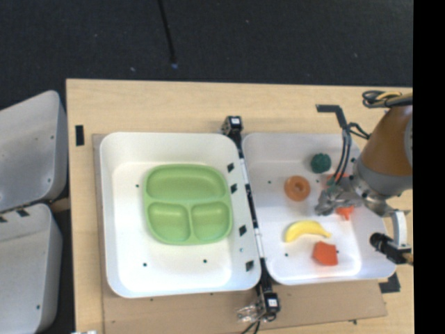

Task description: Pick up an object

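The right white bin [278, 152] holds a dark green ball [320, 162], an orange ring [297, 188], a yellow banana [306, 231] and a red block [325, 254]. My gripper [332, 202] hangs low over this bin, just right of the orange ring and above the banana. A small orange-red piece [345, 213] lies right beside the gripper's tip; whether they touch is unclear. The grey and orange arm [386, 155] reaches in from the right and hides the bin's right side.
The left white bin [118, 263] carries a green divided plate [188, 204]. A black hinge strip [247, 207] runs between the two bins. Cables [344, 134] loop near the arm over the right bin's far edge.
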### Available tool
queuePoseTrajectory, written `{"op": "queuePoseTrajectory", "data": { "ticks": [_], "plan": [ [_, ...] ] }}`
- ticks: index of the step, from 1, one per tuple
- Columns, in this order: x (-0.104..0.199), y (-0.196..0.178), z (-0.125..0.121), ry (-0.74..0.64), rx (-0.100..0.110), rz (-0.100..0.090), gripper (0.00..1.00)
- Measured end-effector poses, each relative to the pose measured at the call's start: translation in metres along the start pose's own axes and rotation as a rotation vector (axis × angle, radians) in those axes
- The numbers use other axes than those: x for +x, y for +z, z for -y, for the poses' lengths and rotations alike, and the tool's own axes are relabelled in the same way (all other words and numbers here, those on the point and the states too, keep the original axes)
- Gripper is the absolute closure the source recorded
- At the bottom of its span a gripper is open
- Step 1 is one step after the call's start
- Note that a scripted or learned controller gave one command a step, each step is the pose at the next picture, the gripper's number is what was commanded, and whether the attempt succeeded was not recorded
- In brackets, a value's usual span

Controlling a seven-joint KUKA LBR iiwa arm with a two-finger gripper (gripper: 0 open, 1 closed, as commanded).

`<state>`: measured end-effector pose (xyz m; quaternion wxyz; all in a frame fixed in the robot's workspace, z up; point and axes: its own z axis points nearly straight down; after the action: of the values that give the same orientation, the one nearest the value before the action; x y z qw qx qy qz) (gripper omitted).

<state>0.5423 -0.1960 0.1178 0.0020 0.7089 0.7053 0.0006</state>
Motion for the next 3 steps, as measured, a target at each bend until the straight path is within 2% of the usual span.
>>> {"op": "queuePoseTrajectory", "data": {
  "ticks": [1,2,3],
  "plan": [
    [0.002,-0.048,0.006,-0.003,-0.002,0.0,1.0],
    [-0.001,-0.11,-0.003,-0.008,-0.005,0.001,1.0],
    [-0.002,-0.139,-0.004,-0.008,-0.001,0.0,1.0]
  ]
}}
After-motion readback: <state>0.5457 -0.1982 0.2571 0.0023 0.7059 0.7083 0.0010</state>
